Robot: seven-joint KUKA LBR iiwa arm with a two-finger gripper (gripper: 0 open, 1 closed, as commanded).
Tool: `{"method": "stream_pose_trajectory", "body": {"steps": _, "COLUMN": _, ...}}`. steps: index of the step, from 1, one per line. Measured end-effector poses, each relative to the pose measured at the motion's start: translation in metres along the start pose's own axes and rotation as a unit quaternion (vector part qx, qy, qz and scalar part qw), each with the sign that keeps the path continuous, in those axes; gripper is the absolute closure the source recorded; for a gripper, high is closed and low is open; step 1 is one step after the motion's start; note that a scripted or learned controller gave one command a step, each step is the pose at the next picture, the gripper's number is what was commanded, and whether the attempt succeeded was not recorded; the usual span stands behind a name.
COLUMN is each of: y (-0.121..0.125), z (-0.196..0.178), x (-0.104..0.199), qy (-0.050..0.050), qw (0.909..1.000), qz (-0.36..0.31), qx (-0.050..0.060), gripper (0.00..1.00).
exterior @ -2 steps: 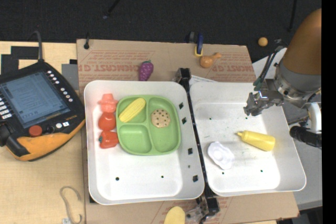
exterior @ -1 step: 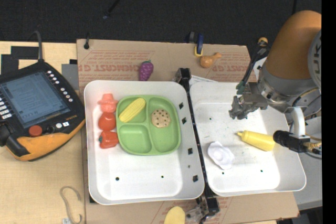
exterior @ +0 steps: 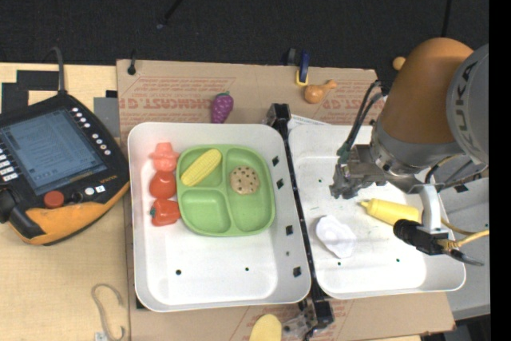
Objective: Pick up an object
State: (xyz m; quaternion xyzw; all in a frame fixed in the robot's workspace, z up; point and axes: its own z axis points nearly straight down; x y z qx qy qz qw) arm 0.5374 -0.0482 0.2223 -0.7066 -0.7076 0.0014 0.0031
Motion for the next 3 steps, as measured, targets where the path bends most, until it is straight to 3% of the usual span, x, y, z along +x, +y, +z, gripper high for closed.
{"method": "stream_pose_trajectory", "body": {"steps": 3, "y": -0.009, "z": -0.0103, "x": 0.0096, "qy": -0.001, "qw": 1.0, "qz": 0.003, "qx": -0.001, "gripper": 1.0}}
